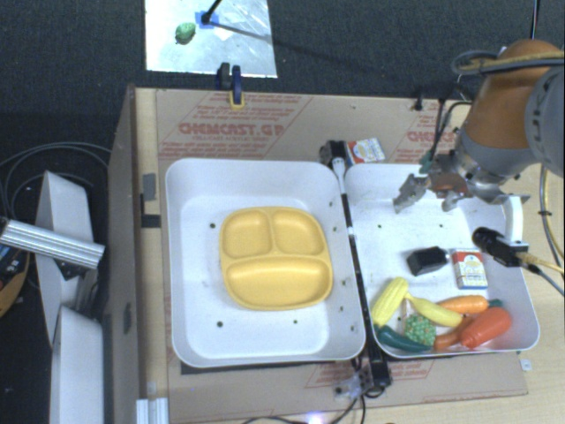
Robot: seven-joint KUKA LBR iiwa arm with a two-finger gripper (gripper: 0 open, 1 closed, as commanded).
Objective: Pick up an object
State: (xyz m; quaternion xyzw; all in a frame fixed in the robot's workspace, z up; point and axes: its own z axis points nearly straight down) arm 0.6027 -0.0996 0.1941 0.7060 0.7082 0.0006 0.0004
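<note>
Your pincer point(428, 193) hangs wide and empty over the bare top of the right bin point(530, 329). Nearest below it lies the black block point(427, 260), probably light, stiff and easy to take across its short sides. The card box point(470, 269) sits just beside it, while the corn point(389, 299), banana point(432, 310) and carrots point(477, 321) crowd the bottom corner.

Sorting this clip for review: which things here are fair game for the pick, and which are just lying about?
For the pick, right bin: claw, black block, small card box, corn, banana, carrots, broccoli.

Lying about: yellow tray in left bin, clamp.
</note>
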